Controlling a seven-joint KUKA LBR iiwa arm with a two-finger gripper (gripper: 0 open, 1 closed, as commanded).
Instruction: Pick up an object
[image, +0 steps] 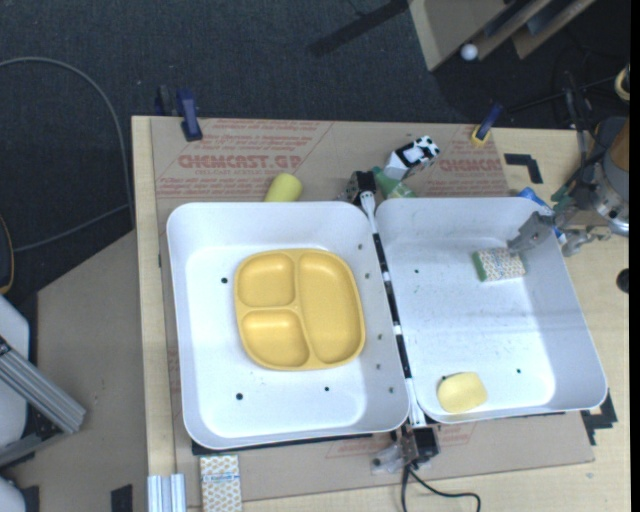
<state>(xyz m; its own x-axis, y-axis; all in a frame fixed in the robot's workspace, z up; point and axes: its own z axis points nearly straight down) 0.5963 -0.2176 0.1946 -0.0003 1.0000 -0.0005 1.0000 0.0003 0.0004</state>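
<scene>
The right bin (560, 330) holds a small green-and-white patterned block (498, 265) near its far side and a pale yellow rounded lump (461, 392) by its near edge. A yellow divided plate (299, 307) lies in the middle of the left bin (200, 250). My gripper (545, 243) reaches in from the right over the right bin's far right corner, just right of the patterned block. It is open with nothing between its fingers. One fingertip (522, 240) stands close to the block's upper right corner.
A yellow item (284, 187) and a black-and-white toy (414, 154) lie on the board behind the bins. Blue clamps (187, 113) (487, 122) grip the board's far edge. The ridge (388, 300) between the bins runs down the middle.
</scene>
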